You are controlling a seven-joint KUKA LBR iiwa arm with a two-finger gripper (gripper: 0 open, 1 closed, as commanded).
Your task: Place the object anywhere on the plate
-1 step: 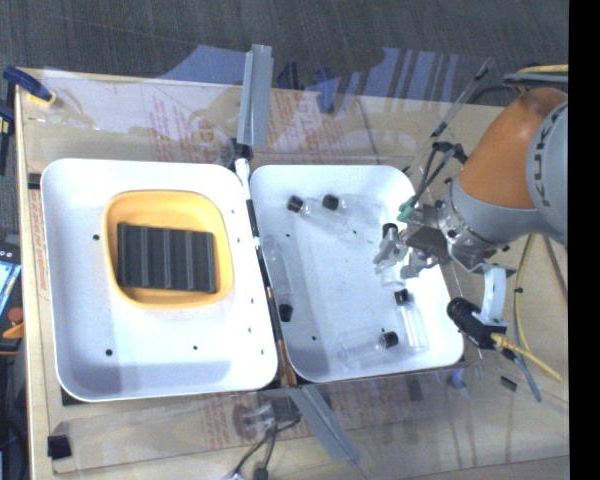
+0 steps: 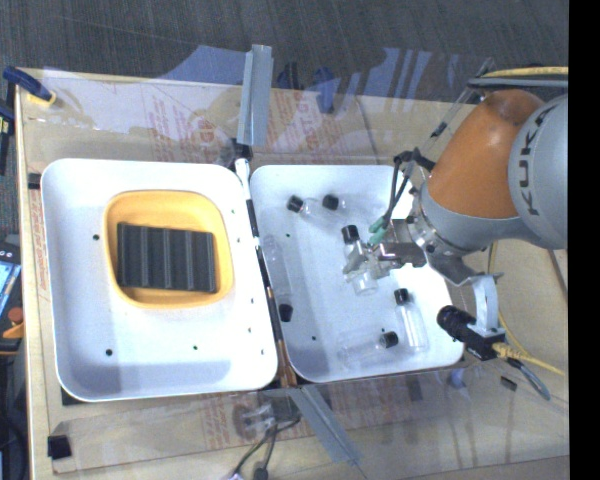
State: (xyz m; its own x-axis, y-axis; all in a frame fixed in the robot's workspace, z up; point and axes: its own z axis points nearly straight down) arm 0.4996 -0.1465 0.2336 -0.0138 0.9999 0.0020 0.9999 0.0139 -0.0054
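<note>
The yellow plate (image 2: 166, 206) lies in the left bin (image 2: 70, 338), with a dark ribbed rectangular block (image 2: 167, 258) resting on its middle. Several small clear vials with black caps are scattered in the right bin (image 2: 310, 358): one (image 2: 296, 205) and another (image 2: 330, 202) near the far wall, one (image 2: 350, 233) just left of the gripper, and two (image 2: 412, 326) (image 2: 365, 346) near the front right corner. My gripper (image 2: 364, 264) hangs low over the middle of the right bin. A clear vial-like shape (image 2: 364, 282) lies right under its tip; whether it is gripped is unclear.
A raised divider (image 2: 260, 268) separates the two bins. A small black piece (image 2: 285, 312) lies by the right bin's left wall. The arm's orange band (image 2: 480, 163) and grey wrist cover the right bin's far right corner. Cables (image 2: 525, 368) trail off the bench at right.
</note>
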